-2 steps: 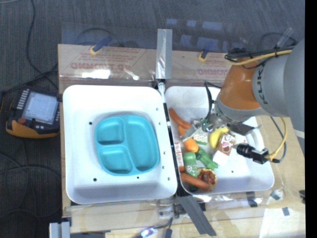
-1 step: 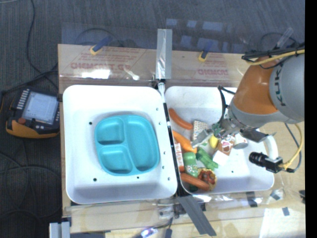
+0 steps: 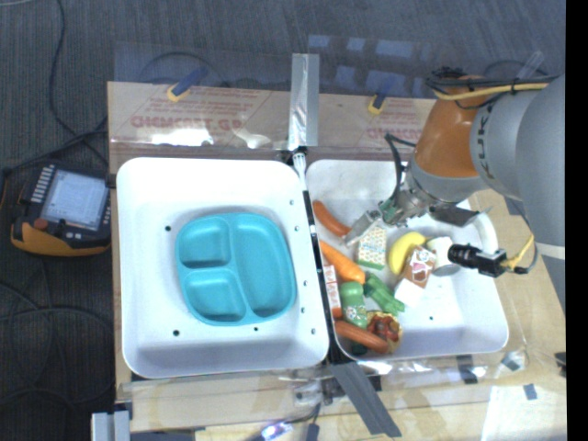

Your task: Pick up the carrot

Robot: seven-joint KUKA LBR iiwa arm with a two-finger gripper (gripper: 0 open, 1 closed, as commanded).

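Counter [image 3: 211, 118]: brown board surface carrying two shallow white bins side by side, seen from above at a slant.
Hot dog [image 3: 360, 336]: nearest item in the right bin [image 3: 459, 329], lying against its front left corner, next to a small mixed-colour toy [image 3: 384, 325].
Green pieces [image 3: 353, 294]: a green block just behind the hot dog, with a darker green vegetable shape [image 3: 384, 295] to its right.
Left bin [image 3: 147, 246]: white, holding a turquoise divided plate [image 3: 235, 266] with three compartments.
Carrot [image 3: 341, 262]: orange, lying on a diagonal along the left wall of the right bin, between the green pieces in front and a red-orange sausage [image 3: 330, 219] behind; not touched by the arm.
Small box [image 3: 372, 246]: pale patterned carton just right of the carrot.
Banana [image 3: 402, 251]: yellow, upright-ish, between the small box and a white carton [image 3: 419, 272] with red print.
Arm [image 3: 514, 145]: grey with an orange band, reaching in from the right over the back of the right bin.
End effector [image 3: 390, 211]: low over the right bin, above the small box and banana, well apart from the carrot; nothing seems to be held, and how far its fingers are apart cannot be told from this angle.
Handheld controller [image 3: 62, 208]: on the floor left of the counter, screen facing up.
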